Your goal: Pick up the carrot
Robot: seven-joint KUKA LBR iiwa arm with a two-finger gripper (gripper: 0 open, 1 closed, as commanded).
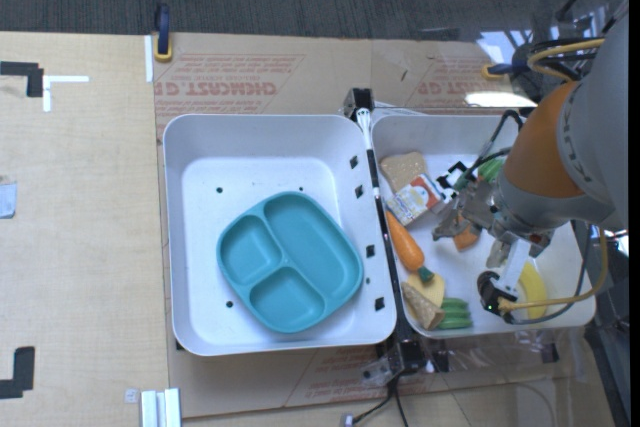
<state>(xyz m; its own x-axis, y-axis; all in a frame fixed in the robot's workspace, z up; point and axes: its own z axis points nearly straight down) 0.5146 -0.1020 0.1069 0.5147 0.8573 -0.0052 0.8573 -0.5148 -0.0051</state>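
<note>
1. Tool state: my gripper sits low in the right bin, right of the carrot. Whether it is spread wide, narrowed or closed on anything, I cannot tell; the wrist and cabling cover it.
2. Target location: the carrot lies near the left wall of the right bin, slanted, its narrow green-tipped end pointing toward the bin's near edge. It is apart from my tool.
3. Handling estimate: likely a toy carrot, light, stiff, smooth and tapered. Expect slip toward the thin end.
4. Grasp point: take it across the thick middle, fingers square to its long axis.
5. Neighbours: a packet and a bread slice lie just above its thick end; a cheese wedge and a green piece crowd its tip.
6. Clearance: the bin wall is just beside the carrot's left flank, so room for a finger there is tight. Open floor lies to its right.
7. The left bin holds a teal divided plate.
</note>
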